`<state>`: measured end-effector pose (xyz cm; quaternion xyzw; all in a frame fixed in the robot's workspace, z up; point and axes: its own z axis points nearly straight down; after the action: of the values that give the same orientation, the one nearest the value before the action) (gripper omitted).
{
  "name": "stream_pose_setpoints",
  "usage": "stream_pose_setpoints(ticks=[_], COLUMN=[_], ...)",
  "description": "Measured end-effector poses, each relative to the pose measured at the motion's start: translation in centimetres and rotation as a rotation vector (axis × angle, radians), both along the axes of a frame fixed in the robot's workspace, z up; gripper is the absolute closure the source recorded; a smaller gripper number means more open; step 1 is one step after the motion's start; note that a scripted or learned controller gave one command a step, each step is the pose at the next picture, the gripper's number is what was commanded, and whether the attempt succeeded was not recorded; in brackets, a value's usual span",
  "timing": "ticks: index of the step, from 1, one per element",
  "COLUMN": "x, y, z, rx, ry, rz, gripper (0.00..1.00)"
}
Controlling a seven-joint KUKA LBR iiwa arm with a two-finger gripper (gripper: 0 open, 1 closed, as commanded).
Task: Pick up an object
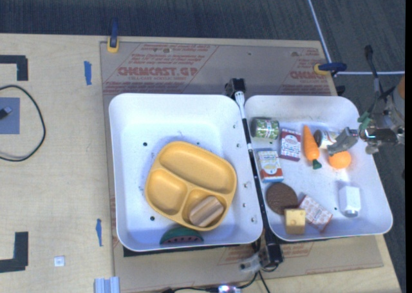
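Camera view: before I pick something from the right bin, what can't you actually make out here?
- Gripper: small and partly blurred at the camera view's right edge; finger state unclear, arm cut off.
- Watermelon slice: partly hidden by the yellow tray and the left bin wall.
- Can and packets: labels too small to read.

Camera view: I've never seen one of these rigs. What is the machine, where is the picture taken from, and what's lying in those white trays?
One fixed camera looks down at a slant on a bench. The machine is a robot arm reaching in from the right; its gripper sits at the right bin's edge, and I can't see anything held. That bin holds toy food: a carrot, an orange, a green can, a brown cookie, a cheese block, small packets. The left bin holds a yellow divided plate with a bread roll, and a watermelon slice.
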<state>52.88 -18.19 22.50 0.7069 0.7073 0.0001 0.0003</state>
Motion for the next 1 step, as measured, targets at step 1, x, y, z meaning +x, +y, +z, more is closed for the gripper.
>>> stream_pose_setpoints(ticks=[1], x=[-4.37], y=[1.26], z=[-12.79], rx=[-0.001], ry=[-0.005], rz=[-0.001], gripper=[0.0])
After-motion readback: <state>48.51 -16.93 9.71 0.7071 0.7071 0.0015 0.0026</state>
